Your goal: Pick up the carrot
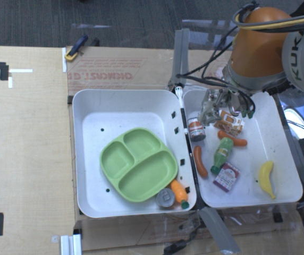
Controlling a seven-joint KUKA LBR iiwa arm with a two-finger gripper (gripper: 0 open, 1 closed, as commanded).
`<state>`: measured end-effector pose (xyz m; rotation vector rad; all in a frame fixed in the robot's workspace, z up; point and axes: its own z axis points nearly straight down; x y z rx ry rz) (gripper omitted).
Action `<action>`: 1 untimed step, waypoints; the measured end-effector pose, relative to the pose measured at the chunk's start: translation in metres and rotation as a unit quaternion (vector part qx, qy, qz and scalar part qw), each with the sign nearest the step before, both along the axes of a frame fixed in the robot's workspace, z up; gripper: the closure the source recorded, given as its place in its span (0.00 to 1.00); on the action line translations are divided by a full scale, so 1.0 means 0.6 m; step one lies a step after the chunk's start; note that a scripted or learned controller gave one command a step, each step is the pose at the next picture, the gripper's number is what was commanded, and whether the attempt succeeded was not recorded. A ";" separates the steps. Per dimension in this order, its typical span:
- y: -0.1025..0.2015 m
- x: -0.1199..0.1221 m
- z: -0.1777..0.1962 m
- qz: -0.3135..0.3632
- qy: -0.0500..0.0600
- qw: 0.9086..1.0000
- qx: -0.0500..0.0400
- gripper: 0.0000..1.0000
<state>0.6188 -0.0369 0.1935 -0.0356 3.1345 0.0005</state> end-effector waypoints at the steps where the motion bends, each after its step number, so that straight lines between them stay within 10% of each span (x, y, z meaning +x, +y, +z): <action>1: -0.023 0.059 0.240 0.116 0.000 0.993 -0.001 1.00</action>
